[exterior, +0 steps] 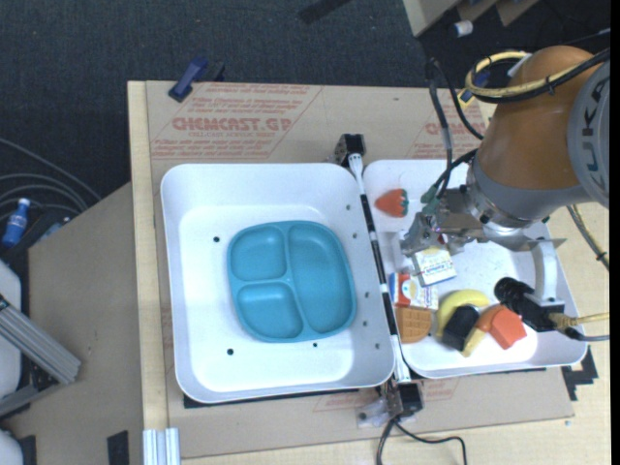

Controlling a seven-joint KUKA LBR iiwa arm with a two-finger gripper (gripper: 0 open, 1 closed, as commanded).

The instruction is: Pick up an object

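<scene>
Plastic toy food crowds the right white bin (567,355), under the grey arm's gripper (433,232).
Left to right: a blue three-compartment plastic plate (291,279) lies in the left white bin (184,260); a red toy strawberry (391,201) sits at the right bin's eleven o'clock, with a small printed carton (433,267), a tan waffle piece (414,324), a yellow toy banana (459,310) and an orange block (506,326) toward six o'clock. All look light, stiff and rather slick; the boxy carton, just below the gripper, probably offers flat sides to pinch. Whether the fingers stand open or closed I cannot tell.
</scene>
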